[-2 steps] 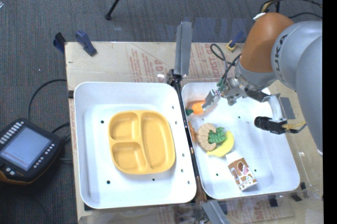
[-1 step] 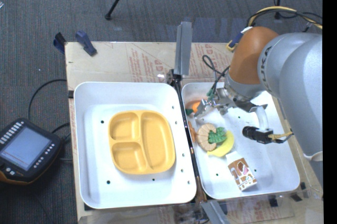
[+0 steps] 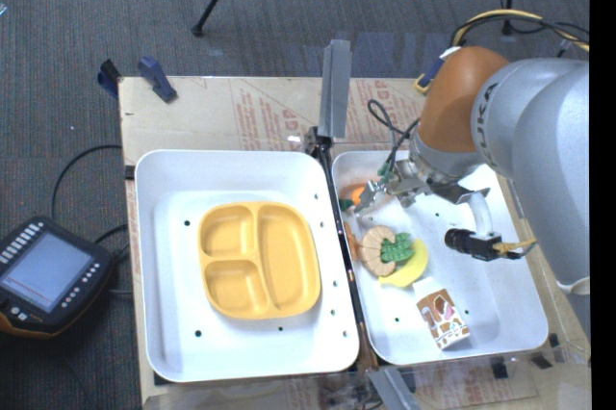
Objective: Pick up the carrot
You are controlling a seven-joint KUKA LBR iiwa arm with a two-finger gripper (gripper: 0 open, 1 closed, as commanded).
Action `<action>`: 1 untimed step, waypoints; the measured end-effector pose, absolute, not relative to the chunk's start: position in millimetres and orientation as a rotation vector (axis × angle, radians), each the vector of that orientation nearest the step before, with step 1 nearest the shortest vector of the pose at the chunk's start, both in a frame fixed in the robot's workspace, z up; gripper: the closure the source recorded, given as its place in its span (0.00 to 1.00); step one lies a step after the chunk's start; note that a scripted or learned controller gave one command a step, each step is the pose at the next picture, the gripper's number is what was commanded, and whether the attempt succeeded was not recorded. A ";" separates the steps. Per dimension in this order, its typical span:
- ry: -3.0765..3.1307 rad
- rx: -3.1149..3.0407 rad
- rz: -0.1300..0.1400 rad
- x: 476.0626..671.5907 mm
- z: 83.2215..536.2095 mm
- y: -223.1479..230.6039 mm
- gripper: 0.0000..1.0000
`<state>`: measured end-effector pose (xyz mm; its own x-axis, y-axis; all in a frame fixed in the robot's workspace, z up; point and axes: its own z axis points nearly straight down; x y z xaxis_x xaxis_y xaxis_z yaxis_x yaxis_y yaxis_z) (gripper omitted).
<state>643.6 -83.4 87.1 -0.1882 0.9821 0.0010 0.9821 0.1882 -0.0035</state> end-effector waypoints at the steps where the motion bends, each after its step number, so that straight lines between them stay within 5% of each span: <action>1: -2.419 -2.000 0.003 643.6 87.1 -83.4 0.00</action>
